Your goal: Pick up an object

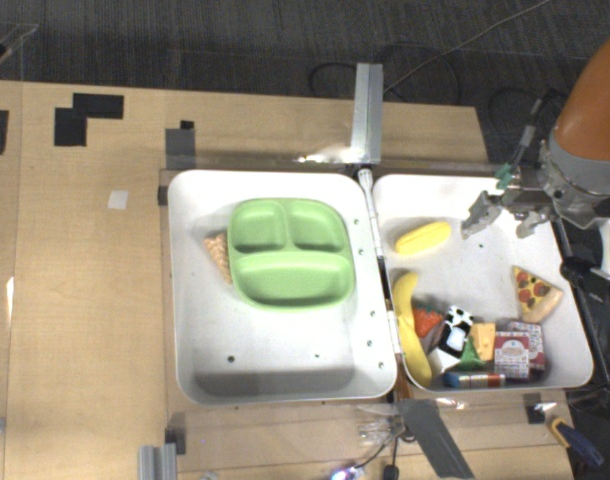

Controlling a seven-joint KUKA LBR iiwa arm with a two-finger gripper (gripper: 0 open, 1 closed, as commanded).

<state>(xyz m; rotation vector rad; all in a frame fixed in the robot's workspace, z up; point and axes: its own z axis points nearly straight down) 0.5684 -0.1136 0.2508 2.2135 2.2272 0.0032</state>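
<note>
The gripper (506,215) hangs over the upper right part of the right bin (455,188), its two thin metal fingers (478,216) spread apart with nothing between them. Above it rises the grey wrist with its smooth orange band. Just to the gripper's left lies a plump, oval yellow lemon (423,238) on the bin's bare white floor, near one fingertip but apart from it. Below the gripper, toward the bin's right wall, sits a flat wedge of toy pizza (536,293) with red dots on it. Further down and left, a long curved banana (409,330) lies along the bin's left wall, beside a crowded heap of small toys, among them a boxy red carton (518,352). Well to the gripper's left, in the other bin (200,368), rests a smooth green plastic plate (289,251) with three compartments, a tan ridged piece (218,256) peeking from beneath its left edge.
</note>
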